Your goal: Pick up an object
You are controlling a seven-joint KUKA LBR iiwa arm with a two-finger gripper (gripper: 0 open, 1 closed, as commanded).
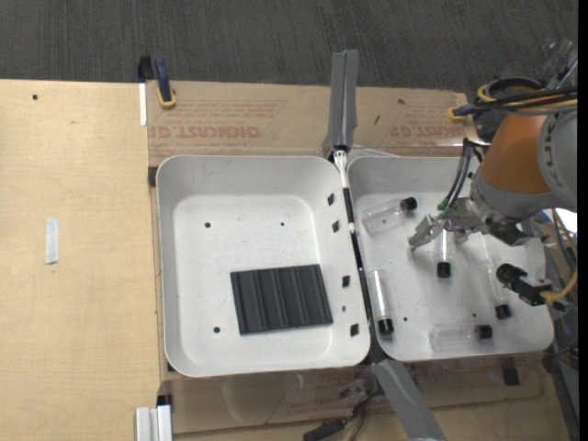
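Note:
Several clear tubes with black caps lie in the right bin (404, 347). One tube (388, 213) rests near the back left. Another tube (378, 303) lies along the left wall, and a third (457, 339) sits by the front rim. My gripper (432, 235) hangs low over the middle of this bin, reaching in from the right below the orange band (514, 150). A short tube (444, 259) lies right under the gripper tip; whether they touch is unclear. A black ribbed slab (280, 299) lies flat in the left bin (184, 246).
A grey post (344, 99) rises behind the seam between the bins. Brown cardboard (239, 122) lines the back, with a blue clamp (161, 81) at its left end. Cables (505, 95) loop above the arm. The wooden bench (73, 246) stretches away to the left.

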